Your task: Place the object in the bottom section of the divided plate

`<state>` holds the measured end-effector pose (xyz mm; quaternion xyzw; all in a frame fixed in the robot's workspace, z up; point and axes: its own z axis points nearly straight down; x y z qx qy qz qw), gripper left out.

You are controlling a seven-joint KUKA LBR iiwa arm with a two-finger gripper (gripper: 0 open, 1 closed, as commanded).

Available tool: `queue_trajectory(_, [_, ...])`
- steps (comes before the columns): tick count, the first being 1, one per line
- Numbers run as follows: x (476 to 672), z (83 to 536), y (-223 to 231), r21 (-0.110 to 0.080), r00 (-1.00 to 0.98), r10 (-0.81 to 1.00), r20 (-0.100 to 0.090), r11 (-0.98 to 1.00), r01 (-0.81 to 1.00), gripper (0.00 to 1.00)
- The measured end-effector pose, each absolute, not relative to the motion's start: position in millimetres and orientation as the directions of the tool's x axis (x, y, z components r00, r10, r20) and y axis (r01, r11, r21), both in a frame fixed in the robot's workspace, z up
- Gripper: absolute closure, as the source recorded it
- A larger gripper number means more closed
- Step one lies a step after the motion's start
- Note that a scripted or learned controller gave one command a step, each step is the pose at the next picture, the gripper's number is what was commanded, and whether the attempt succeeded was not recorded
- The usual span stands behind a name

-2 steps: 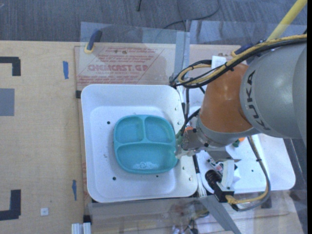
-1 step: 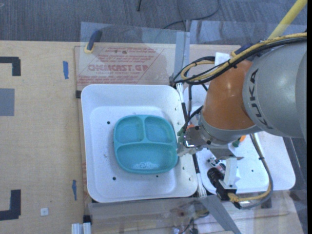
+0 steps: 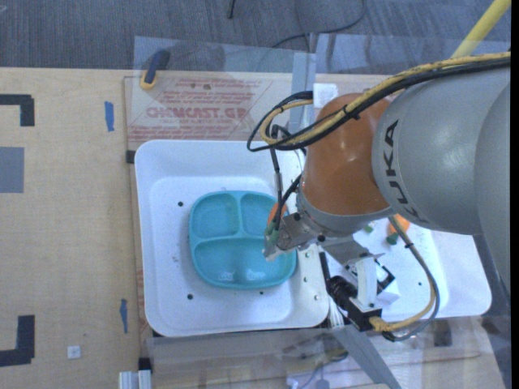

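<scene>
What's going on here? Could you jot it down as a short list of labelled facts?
plate: teal divided plate, three sections, lying in the left white bin
arm: grey arm with orange band reaching in over the bins
gripper: gripper low over the plate's right edge
object: a small orange bit shows beside the gripper; too small to identify
right bin: right white bin, mostly covered by the arm

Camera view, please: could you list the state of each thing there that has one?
divided plate: flat in the left bin, right way up, its sections bare where visible.
left bin: level on the bench, holding the plate.
hand: low over the plate's right edge; grip hidden.
arm: reaching in from the right, covering much of the right bin.
</scene>
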<state>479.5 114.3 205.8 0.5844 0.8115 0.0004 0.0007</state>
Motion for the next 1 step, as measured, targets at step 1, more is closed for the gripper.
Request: queue_trajectory(1, [479.6,205.8,113.6,0.001,-0.316,0.949,-0.001,0.316,0.949,0.00])
